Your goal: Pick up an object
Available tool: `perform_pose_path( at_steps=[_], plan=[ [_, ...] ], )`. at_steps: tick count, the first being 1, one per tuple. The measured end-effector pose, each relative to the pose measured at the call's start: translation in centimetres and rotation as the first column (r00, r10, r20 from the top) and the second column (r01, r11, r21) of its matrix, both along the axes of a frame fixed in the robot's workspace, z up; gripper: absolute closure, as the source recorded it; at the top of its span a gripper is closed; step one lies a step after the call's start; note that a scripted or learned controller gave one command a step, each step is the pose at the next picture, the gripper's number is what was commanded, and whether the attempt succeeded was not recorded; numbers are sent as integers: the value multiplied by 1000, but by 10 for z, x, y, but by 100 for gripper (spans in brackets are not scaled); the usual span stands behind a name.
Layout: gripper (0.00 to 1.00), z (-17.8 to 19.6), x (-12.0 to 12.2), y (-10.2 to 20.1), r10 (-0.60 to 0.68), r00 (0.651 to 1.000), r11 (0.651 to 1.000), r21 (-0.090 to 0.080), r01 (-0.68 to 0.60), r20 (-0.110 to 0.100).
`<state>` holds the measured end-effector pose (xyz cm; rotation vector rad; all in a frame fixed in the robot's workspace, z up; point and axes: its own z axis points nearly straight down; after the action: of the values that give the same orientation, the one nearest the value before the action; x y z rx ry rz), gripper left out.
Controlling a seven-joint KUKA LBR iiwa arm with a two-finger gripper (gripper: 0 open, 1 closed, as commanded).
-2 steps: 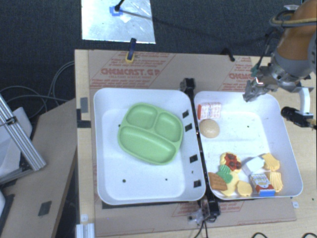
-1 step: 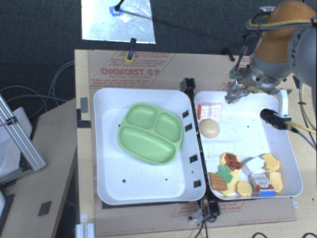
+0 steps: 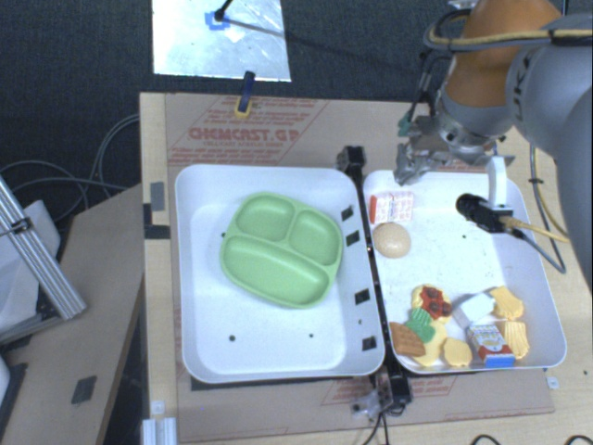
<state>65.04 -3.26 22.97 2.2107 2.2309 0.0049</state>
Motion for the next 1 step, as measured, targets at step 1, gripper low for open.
perform_pose_path(
  at_steps=[1],
  plan=[
    [100, -1, 11, 62, 1, 1000, 1000, 0, -1, 1]
  ],
)
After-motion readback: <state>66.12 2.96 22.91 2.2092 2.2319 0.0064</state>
